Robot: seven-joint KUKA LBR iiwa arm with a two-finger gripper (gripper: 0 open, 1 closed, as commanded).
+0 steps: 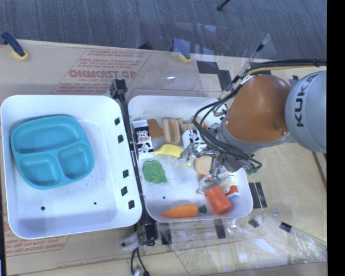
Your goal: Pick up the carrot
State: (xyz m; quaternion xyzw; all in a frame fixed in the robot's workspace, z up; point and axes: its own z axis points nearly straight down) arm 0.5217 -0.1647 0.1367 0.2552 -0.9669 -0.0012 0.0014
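Carrot lies flat near the front wall of the right bin, below and left of the gripper, apart from it. Just right of the carrot, an orange-red block sits directly under the gripper with a crumpled wrapper against it. A pale round item lies at the gripper itself. Left of the gripper: yellow banana piece, green leafy item. Above-left: tan bread-like pieces. Gripper state: cannot tell, cables and wrist cover it. Far left, the other bin holds a blue divided tray.
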